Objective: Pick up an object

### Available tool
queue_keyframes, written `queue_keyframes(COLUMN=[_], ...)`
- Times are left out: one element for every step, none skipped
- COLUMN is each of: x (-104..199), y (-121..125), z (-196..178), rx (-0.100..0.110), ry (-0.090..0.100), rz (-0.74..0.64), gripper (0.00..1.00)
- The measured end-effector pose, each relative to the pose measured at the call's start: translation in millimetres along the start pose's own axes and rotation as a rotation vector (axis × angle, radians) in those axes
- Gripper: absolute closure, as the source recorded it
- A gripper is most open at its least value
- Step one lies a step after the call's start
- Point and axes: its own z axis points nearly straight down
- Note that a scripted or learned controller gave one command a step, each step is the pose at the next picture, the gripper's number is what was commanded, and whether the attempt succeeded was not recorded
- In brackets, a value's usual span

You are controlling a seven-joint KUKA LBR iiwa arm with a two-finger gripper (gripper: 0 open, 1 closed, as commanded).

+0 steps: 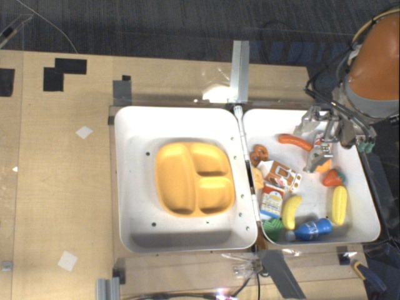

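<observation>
jaws (320, 157) over right bin (369, 230) | near orange carrot (295, 142) | apparently parted, grasping nothing

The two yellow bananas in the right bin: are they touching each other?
Apart. The camera view shows bare white bin floor between the left banana and the right banana; the blue bottle lies below that gap.

Orange-banded grey arm (375, 61) with black cables and a silvery metal claw (319, 158).

Pale wooden bench (56, 186) with black tape patches (62, 72), dark carpeted floor (187, 11) beyond.
</observation>
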Motion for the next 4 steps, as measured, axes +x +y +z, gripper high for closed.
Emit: queue_keyframes(x=[-12.1, -34.3, -92.9, -101.4], y=[-24.4, -36.4, -31.3, -38.6], z=[115.5, 146.9, 155.8, 157.1], rx=[-0.002, -0.001, -0.009, -0.018], ry=[0.01, -0.028, -0.025, -0.021], rz=[0.096, 0.401, 0.94, 1.266], gripper=[0.0, 0.0, 0.0, 0.0])
